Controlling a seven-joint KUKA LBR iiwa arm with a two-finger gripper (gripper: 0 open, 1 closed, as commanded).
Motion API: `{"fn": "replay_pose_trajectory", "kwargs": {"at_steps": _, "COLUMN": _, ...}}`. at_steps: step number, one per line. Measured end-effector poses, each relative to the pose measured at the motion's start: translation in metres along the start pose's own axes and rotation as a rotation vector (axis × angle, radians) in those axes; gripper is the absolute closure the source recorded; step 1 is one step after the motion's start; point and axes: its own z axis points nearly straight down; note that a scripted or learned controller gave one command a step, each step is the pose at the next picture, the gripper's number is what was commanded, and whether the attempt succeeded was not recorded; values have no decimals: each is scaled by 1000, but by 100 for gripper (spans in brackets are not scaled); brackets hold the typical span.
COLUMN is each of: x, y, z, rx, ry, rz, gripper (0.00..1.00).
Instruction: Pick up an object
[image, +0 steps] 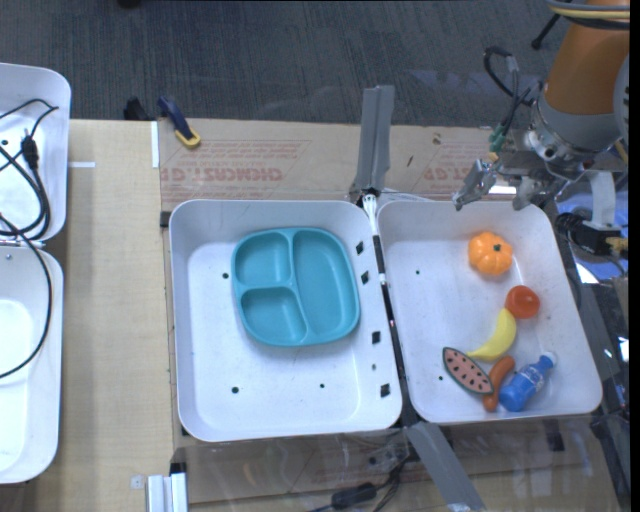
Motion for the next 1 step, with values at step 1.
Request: {"fn": "replay_pose_trajectory", "kwargs": {"at_steps": 1, "x": -46, "y": -2, "z": 104, "rx": 1, "ry": -1, "rz": 3, "gripper": 0}}
